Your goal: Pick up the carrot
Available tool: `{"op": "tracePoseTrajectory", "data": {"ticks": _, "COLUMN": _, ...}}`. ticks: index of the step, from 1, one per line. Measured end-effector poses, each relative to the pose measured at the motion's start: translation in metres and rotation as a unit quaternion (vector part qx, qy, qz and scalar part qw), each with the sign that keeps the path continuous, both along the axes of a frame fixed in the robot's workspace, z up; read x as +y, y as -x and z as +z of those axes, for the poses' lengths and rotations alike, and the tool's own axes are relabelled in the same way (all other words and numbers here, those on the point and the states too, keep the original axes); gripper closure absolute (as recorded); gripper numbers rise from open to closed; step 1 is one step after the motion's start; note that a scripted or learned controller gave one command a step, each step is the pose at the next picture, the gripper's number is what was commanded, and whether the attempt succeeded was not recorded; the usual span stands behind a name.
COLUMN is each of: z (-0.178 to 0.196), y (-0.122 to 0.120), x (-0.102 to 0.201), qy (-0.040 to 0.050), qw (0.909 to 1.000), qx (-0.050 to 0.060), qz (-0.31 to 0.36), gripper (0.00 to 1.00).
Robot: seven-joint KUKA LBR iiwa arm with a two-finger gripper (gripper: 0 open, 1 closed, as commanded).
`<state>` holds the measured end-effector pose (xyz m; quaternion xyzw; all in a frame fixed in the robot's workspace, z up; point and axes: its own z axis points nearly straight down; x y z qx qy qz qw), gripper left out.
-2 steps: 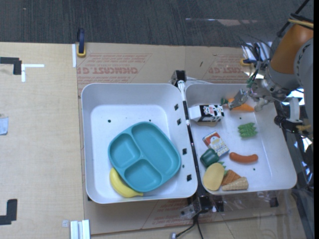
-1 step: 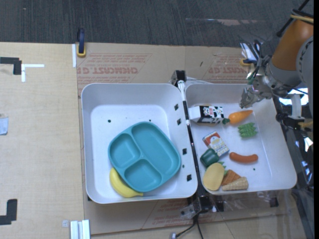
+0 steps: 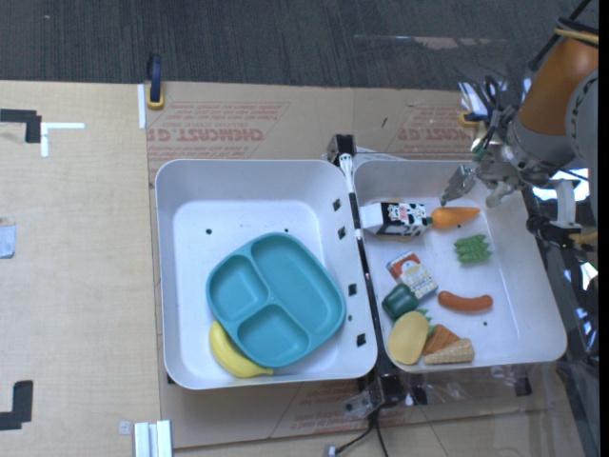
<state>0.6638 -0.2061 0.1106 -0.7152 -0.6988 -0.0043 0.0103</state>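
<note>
You have the end effector [image 3: 479,181] hanging over the far part of the right bin [image 3: 533,284], with its fingers spread apart and nothing between them. The carrot [image 3: 455,216] lies just below and slightly left of it, on the bin floor, with its long axis running left to right. Its left end touches the small cow-print carton [image 3: 400,218]. Toward you from the end effector sit a green leafy piece [image 3: 472,248], a sausage [image 3: 465,302] and further toy food. By my judgement, a short descent should reach the carrot. The bin's far wall stands close behind, and the carton crowds the left side, so room lies nearer you.
</note>
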Motion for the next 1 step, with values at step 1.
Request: {"op": "tracePoseTrajectory", "data": {"ticks": 1, "z": -0.0148, "y": 0.0018, "x": -0.0053, "qy": 0.0041, "qw": 0.9999, "qx": -0.004, "qz": -0.012, "gripper": 0.00}}
